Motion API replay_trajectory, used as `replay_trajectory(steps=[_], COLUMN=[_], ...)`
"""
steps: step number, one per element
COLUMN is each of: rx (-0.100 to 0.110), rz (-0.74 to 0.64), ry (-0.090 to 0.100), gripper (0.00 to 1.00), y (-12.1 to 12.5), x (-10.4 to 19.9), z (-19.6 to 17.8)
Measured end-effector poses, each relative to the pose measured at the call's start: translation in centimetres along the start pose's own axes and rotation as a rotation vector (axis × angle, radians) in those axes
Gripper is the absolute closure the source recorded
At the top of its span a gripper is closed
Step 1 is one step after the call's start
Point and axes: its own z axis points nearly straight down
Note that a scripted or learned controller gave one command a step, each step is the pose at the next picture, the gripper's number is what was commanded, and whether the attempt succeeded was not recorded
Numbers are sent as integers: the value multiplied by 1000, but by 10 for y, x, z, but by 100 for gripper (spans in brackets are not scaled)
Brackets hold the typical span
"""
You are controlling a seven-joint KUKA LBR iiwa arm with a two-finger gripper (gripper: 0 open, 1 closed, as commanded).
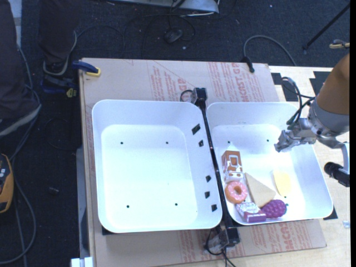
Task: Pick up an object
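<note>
In the right bin (pixel 317 166) you have a small group of toy foods, all lying close together near its front left corner. The pink donut (pixel 237 192) lies beside the tan wedge (pixel 260 189), the orange box (pixel 232 165) is just behind them, the yellow piece (pixel 282 183) is to the right, and the purple grapes (pixel 274 208) with a small packet (pixel 249 212) are at the front.

You can expect all of them to be light, probably plastic or foam, so weight is no problem, but smooth surfaces may slip. The wedge seems stiff; take it across its two flat sides. The donut is round and may roll out, so take it across the ring. The yellow piece stands a little apart, so it looks the easiest target.

The gripper (pixel 282 142) hangs over the back part of the right bin, well apart from the toys, with the wrist bent down and to the left. Whether the jaws are spread or pressed together, I cannot tell.
</note>
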Motion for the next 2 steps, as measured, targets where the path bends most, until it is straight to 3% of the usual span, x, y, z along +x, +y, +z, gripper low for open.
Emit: replay_trajectory(steps=[2], rx=[0], rz=[-1], ry=[0], gripper=[100], y=[0], x=[-5], z=[-105])
